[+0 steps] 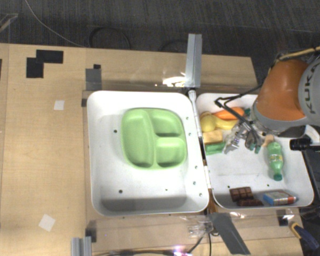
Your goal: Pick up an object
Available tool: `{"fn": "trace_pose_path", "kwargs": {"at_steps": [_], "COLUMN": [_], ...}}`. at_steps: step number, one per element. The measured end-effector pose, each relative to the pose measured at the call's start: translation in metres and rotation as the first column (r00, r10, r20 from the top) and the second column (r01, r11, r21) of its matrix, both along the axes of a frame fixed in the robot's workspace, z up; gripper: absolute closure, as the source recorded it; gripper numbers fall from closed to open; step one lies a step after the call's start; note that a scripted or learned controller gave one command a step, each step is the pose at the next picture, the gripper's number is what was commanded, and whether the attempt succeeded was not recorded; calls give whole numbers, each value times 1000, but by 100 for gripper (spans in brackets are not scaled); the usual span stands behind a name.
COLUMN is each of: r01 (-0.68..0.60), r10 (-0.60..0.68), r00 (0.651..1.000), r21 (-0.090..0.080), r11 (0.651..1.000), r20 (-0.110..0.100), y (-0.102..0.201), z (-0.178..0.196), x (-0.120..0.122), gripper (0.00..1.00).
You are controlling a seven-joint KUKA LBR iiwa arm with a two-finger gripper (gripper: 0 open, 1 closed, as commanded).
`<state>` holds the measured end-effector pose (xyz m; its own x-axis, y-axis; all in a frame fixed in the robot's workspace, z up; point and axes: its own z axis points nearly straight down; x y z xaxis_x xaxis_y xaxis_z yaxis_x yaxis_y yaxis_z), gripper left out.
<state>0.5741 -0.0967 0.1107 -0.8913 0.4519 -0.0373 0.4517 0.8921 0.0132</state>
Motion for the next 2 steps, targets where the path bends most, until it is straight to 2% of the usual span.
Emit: {"fn": "trace_pose_path", "kwargs": {"at_steps": [1, 2], "r01": [187, 180], "r10": [-187, -180], "r00": [982, 983], "r21": [6, 5], "r11": [982, 984], "r20": [-27, -22], "y": [3, 4], "z": [78, 89], "x": [14, 15], "gripper": [100, 100]}}
